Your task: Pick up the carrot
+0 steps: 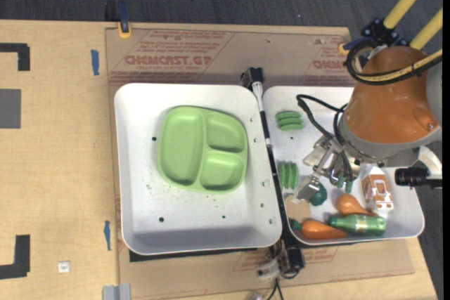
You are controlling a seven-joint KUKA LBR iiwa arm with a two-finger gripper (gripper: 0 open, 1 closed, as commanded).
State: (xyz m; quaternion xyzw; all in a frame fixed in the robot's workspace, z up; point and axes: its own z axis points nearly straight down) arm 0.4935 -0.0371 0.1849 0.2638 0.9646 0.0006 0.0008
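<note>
In the camera view, the carrot (318, 227) lies at the lower edge of the right bin (415, 218), touching a green bottle (358, 224). The gripper (325, 175) hovers above it, fingers parted, holding nothing. Closing here could catch the bottle or the teal piece (318, 196) instead.

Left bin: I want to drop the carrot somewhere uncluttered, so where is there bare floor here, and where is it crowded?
The left bin has bare white floor all around the green divided plate, widest along its near edge. The right bin is crowded: the carrot, a green bottle and the gripper fill its near half.
</note>
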